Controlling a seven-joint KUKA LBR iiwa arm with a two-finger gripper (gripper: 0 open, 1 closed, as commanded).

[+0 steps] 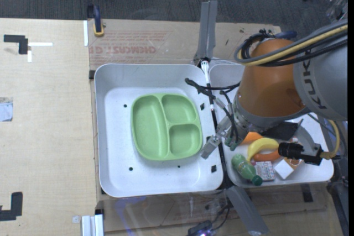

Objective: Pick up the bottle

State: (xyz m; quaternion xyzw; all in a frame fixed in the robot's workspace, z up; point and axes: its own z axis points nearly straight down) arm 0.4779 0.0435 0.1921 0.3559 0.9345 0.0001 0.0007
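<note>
A small green bottle lies on its side in the front left corner of the right bin, its cap pointing to the front right. My gripper hangs below the orange wrist band, over the wall between the two bins. It is a little left of and behind the bottle, and nothing shows between its tips. The arm hides much of the right bin.
A green divided plate lies in the middle of the left bin. In the right bin, a banana, an orange piece, a red and white packet and a white block crowd the bottle.
</note>
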